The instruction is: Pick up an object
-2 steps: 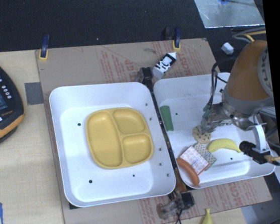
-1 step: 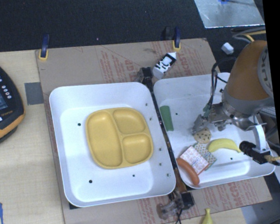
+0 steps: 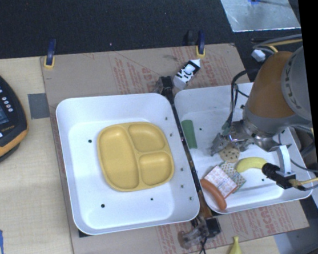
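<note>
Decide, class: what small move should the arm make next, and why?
Probably lower the hand a little onto the cracker just beneath it: it hangs over the right bin with nothing visibly between its fingers, and the banana lies slightly further off.

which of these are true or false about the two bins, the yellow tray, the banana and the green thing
1. The yellow divided tray lies in the left bin. True.
2. A banana lies in the right bin. True.
3. The green block sits inside one of the tray's compartments. False: it lies in the right bin, near the wall it shares with the left bin.
4. The arm reaches over the left bin. False: it is over the right bin.
5. The hot dog lies at the right bin's near left corner. True.
6. The banana lies on the yellow tray. False: the tray's compartments hold nothing.
</note>
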Controlling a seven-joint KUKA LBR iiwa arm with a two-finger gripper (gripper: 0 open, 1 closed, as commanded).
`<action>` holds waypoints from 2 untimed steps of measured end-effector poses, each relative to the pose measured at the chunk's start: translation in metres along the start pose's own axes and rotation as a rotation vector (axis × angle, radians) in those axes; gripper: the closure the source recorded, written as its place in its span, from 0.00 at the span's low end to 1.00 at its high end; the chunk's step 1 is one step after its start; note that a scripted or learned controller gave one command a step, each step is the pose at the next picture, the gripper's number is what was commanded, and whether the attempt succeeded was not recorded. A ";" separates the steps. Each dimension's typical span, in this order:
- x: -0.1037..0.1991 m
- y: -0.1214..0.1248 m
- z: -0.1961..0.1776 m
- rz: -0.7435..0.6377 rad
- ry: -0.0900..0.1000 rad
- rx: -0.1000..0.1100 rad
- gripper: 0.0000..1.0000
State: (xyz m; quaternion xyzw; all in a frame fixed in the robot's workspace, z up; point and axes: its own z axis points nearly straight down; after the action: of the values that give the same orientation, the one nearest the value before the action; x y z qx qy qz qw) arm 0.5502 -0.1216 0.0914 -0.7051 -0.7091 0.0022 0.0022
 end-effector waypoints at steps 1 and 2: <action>-0.002 0.002 -0.014 -0.003 -0.002 -0.005 1.00; -0.002 0.002 -0.014 -0.004 -0.003 -0.004 0.00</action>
State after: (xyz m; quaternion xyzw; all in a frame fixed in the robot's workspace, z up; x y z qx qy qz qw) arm 0.5523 -0.1235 0.1051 -0.7037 -0.7105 0.0016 -0.0002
